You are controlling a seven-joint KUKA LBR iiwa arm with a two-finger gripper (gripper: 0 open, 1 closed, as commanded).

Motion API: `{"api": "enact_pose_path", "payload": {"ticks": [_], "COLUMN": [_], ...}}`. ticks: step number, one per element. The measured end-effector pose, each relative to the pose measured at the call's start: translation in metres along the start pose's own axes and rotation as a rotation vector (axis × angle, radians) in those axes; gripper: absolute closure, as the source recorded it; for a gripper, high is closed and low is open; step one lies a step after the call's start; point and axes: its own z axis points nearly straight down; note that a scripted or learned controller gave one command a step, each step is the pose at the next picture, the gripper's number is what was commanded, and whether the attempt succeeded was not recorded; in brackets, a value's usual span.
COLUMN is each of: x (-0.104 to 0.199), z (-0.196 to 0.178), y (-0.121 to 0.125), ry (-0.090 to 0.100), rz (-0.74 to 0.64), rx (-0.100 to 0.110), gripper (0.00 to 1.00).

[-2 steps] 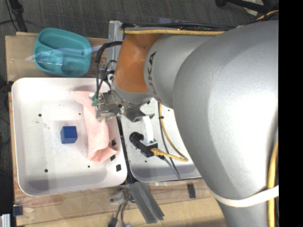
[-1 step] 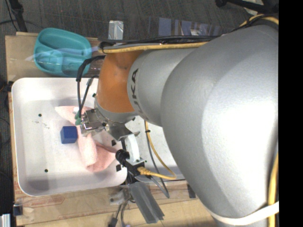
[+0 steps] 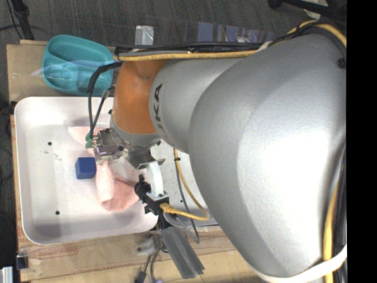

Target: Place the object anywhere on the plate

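Observation:
A small blue cube (image 3: 85, 168) lies on the floor of the left white bin (image 3: 35, 158). Just right of it is a pale pink plate (image 3: 112, 192), partly covered by the arm; another pink edge shows higher up. The cube sits beside the plate's left edge, and I cannot tell whether they touch. My gripper (image 3: 125, 157) is low over the plate, right of the cube, mostly hidden under the orange band (image 3: 135, 105) and the wrist.
A teal plastic object (image 3: 73, 63) rests on the bench beyond the bin's far left corner. The big grey arm body (image 3: 259, 134) covers the right bin. Cables (image 3: 177, 208) hang near the bin's front right corner.

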Motion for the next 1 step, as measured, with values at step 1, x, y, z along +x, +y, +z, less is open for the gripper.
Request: {"api": "enact_pose_path", "payload": {"ticks": [1], "x": [0.011], "z": [0.038], "y": [-0.0501], "ry": [0.0], "rz": [-0.061], "rx": [0.002], "gripper": [1.0]}}
